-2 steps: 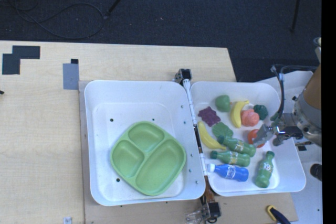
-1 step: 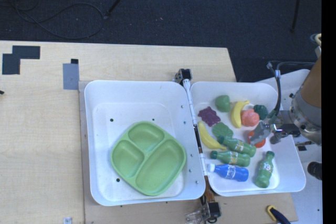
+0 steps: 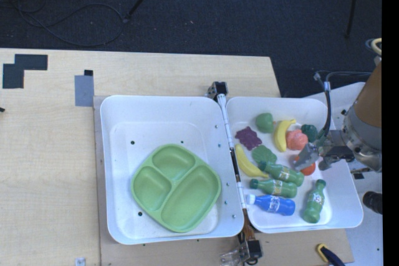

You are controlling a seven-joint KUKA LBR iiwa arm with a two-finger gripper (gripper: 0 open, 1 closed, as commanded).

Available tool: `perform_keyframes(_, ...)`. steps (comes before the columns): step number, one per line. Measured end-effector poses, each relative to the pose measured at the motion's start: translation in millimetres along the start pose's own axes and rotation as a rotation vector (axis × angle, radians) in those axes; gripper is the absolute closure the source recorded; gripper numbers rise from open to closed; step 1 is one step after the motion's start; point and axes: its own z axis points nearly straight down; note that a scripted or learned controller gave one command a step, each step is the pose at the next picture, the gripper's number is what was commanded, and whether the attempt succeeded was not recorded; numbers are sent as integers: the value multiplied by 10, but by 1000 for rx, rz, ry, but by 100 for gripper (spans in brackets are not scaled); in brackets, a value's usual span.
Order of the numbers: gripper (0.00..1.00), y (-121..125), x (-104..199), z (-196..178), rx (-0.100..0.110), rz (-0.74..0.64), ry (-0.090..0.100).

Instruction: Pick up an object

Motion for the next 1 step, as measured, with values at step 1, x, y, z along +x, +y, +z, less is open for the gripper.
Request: perform_keyframes(1, 100, -1, 294, -32, 2, 0, 1)
